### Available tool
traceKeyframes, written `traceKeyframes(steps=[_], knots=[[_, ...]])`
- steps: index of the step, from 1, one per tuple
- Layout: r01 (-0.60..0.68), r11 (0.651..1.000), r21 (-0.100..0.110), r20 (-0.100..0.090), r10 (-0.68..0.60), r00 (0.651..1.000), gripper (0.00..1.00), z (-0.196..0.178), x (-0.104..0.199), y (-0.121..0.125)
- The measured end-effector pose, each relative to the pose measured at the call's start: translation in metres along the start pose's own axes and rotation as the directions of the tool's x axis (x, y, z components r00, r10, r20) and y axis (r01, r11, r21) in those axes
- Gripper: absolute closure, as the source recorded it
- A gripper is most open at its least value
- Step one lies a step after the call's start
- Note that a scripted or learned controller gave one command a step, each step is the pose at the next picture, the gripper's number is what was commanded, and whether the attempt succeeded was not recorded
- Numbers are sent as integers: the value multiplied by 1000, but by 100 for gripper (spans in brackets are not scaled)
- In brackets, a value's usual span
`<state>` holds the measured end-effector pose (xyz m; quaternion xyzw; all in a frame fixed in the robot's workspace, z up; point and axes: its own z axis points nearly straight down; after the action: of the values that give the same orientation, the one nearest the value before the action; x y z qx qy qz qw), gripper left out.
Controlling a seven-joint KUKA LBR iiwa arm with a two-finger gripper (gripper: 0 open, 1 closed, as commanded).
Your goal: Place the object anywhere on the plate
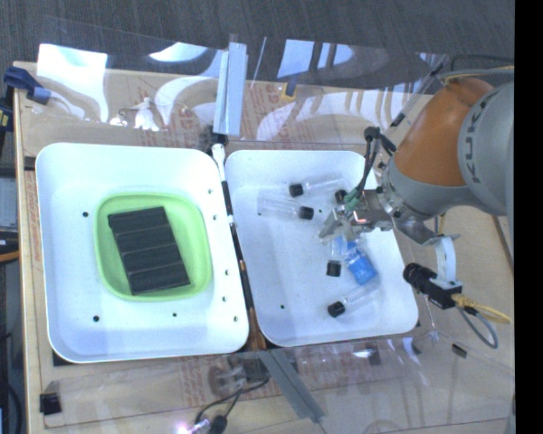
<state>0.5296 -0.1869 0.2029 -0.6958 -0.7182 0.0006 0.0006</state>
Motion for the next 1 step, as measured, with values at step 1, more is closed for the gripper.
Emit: traceKeyframes(steps=[1], knots=[[217, 976, 2, -1, -217, 976, 100, 12, 118, 23]])
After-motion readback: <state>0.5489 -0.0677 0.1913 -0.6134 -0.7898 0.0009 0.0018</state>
